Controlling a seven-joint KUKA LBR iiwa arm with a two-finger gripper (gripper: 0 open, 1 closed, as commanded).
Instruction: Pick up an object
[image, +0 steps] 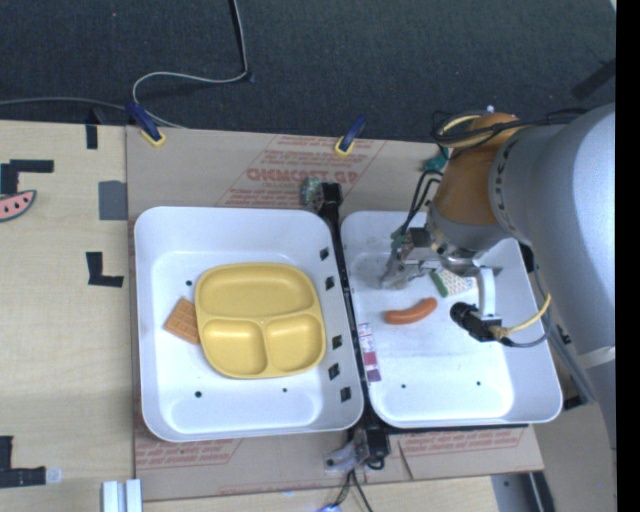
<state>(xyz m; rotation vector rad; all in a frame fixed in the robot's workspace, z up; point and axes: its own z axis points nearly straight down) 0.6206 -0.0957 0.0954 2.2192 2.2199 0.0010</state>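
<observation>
Gripper (400, 268) tips blurred, above sausage (411, 312)

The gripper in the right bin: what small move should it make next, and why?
Probably a short shift toward the sausage, then a descent onto it. The gripper sits in the right bin, just above and slightly left of the sausage in the camera view, with nothing visible between its fingers. The sausage lies flat on the bin floor, apart from the gripper.
</observation>
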